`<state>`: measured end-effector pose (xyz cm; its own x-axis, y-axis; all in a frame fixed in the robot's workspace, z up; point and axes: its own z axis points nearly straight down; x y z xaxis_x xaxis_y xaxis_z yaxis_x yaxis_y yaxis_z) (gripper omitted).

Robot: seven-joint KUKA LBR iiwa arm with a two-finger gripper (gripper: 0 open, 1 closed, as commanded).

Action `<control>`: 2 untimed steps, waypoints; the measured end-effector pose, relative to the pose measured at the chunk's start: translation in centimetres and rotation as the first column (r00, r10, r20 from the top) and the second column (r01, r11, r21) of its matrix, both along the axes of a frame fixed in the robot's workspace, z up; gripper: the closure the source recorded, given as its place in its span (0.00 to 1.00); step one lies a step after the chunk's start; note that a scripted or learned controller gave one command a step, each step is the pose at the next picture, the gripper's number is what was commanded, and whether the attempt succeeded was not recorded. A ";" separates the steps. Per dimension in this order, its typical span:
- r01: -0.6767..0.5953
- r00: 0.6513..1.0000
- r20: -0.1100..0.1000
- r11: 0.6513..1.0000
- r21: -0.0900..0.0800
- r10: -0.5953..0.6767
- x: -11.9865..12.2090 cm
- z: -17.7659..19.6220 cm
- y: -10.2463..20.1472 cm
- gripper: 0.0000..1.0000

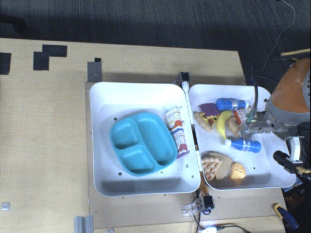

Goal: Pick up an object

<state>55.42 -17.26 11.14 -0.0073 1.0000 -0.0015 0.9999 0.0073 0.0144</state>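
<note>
Nothing had been lifted yet, by the look of it: the gripper point(249, 123) hung low at centre right of the frame among the right bin's point(262, 93) clutter, by a yellow banana point(222, 123) and two blue bottles point(245, 144); whether it was open or closed could not be told. Leftward, a blue divided tray point(143, 143) lay in the left bin point(99, 144). The tan worktop point(43, 130) met dark carpet point(146, 8) above.

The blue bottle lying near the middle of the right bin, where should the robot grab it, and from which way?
Probably from straight above, around the middle of its round body. The blue bottle lies on its side, white cap pointing left toward the banana. Fingers closing across its narrow width, one on the far side and one on the near, should fit best, since bare bin floor shows along its near side.
</note>
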 end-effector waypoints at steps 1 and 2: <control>0.000 1.000 0.000 1.000 0.000 0.000 0.0 0.0 0.0 0.00; -0.002 1.000 0.003 1.000 0.000 0.002 0.1 1.1 0.1 1.00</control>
<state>55.56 -17.19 12.25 -0.0095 1.0000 -0.0014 0.9998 0.0095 0.0177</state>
